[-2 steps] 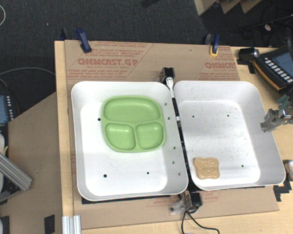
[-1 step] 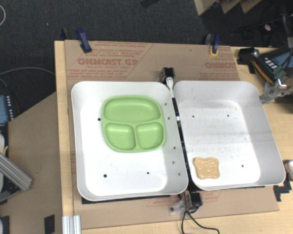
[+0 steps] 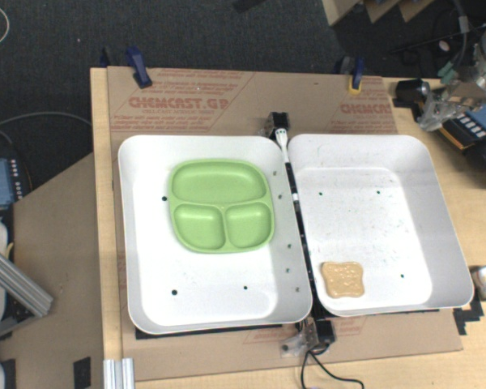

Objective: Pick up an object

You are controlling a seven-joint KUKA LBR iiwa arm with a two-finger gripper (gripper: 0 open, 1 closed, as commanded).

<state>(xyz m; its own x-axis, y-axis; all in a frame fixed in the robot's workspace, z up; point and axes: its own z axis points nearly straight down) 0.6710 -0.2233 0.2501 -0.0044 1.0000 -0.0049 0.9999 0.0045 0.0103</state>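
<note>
While green divided plate (image 3: 221,205) fills left bin (image 3: 138,241), tan cracker (image 3: 343,279) in right bin (image 3: 421,217)

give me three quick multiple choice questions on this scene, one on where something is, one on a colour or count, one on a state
1. Where does the tan waffle-like piece lie?
A. in the right bin, near its front left corner
B. on the green plate
C. on the cardboard

2. How many compartments has the green divided plate?
A. two
B. three
C. four

3. How does the green divided plate sit in the left bin?
A. upside down
B. leaning on the wall
C. flat, open side up

Key: 1 A, it rests on that bin's floor at the near left; 2 B, one wide section and two smaller ones show; 3 C, its hollows face up.
</note>
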